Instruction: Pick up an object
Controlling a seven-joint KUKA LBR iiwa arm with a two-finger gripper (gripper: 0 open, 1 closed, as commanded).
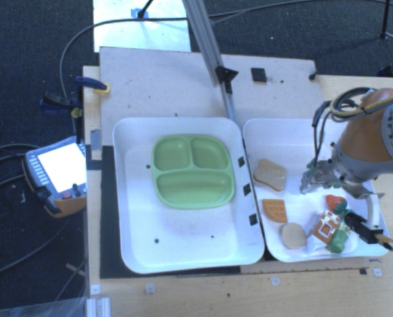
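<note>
A: Far along?
B: Barely. Left of the right white plastic bin (295, 129), a smooth green three-compartment plate (193, 172). Inside that bin: spongy toast slice (269, 174), ridged orange cracker (275, 210), round beige cookie (293, 236), all unlifted.
A: Pincer?
B: Gripper (313, 179) low, just right of the toast; spread impossible to tell.

Two white bins on the counter (183, 78), arm over the right one.
The hand (313, 179) hangs at mid right above the right white bin (262, 134), near a tan toast slice (269, 174); a green divided plastic plate (193, 171) lies in the left white bin (137, 243).
</note>
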